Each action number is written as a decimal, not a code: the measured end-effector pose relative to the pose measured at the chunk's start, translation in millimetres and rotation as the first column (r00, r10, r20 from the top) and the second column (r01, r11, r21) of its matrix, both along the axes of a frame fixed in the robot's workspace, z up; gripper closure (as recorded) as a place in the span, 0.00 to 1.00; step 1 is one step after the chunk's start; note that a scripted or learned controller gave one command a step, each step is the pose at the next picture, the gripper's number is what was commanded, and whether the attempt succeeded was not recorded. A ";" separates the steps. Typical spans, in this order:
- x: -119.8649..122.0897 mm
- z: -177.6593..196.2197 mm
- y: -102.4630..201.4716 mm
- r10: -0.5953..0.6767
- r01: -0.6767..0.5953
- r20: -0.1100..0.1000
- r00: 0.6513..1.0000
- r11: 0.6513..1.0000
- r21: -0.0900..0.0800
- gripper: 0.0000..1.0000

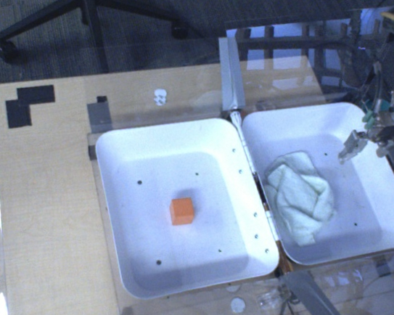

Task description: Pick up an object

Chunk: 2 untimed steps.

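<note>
My tool hangs over the right edge of the right bin, up off the floor, nothing in it. Whether it stands apart or together: cannot tell, the tip is too small and blurred.

Two candidates. Orange cube sits alone near the middle of the left bin, well apart from every wall. Crumpled white cloth lies in the right bin, against its left side, near my tool but not under it.

Risks, as I judge them:
- Cloth is white on white plastic; its edges are hard to find, and a descent could land on bare floor beside it.
- Cloth is soft and folded in ridges; a pinch may catch one loose fold, which then slips out on the lift.
- Cube is small, hard, flat-faced; an off-centre close could nudge it sliding on the smooth floor.
- Reaching the cube means crossing the raised divider between bins; too low a path would strike it.

Bins: shallow, glossy, rounded corners, small dark dots on the floors. Surface: pale wood grain.
</note>
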State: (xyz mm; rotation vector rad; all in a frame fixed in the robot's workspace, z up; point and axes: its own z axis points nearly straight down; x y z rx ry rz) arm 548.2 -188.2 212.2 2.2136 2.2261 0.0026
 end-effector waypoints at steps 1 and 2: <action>60.3 -123.4 27.4 -0.035 0.035 0.009 0.999 0.999 -0.002 0.00; 32.8 -51.3 24.4 -0.015 0.015 0.003 1.000 1.000 -0.001 0.00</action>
